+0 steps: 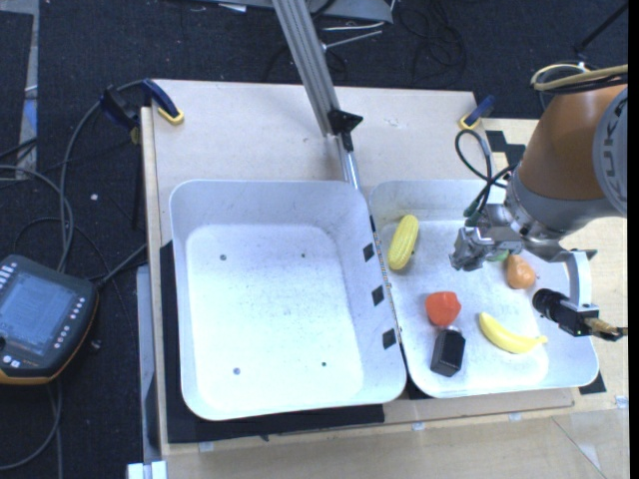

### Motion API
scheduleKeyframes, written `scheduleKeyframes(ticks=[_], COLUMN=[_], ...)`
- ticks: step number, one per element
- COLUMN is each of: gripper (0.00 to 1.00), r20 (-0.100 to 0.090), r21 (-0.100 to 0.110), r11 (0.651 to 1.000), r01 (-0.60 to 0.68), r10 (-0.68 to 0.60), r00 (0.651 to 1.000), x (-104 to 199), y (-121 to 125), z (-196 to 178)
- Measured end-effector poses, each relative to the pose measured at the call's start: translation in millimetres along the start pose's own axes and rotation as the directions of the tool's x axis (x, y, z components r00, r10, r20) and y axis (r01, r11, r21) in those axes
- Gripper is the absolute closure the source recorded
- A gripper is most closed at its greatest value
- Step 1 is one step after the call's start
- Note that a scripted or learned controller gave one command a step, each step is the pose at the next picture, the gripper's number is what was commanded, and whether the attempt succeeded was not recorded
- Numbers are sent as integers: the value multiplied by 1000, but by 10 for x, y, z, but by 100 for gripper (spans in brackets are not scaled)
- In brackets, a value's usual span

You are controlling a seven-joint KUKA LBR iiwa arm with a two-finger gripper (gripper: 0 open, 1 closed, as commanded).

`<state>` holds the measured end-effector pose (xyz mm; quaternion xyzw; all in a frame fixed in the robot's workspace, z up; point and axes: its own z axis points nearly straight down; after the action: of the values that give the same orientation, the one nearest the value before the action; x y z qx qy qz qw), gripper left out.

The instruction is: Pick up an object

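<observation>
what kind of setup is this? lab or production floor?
Most likely a robotics lab test bench: a teach pendant on dark carpet, loose cables by the bench, and toy food such as a corn cob and banana in a white bin.

The right bin (559,372) has five things in it. A yellow corn (403,241) lies near its left wall. A red pepper (443,307) sits in the middle, with a black block (448,352) just below it. A banana (510,333) lies to their right. An orange ball (519,271) sits above the banana.
</observation>
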<state>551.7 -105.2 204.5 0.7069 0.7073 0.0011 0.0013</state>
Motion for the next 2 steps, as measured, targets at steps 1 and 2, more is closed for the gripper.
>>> scheduleKeyframes(ticks=[1, 2], gripper=[100, 100], r20=[0, -1], r21=[-2, 3], r11=[1000, 1000], r01=[0, 4], r10=[0, -4], r00=[1000, 1000], x=[-3, 583], y=[-83, -84], z=[-562, -588])
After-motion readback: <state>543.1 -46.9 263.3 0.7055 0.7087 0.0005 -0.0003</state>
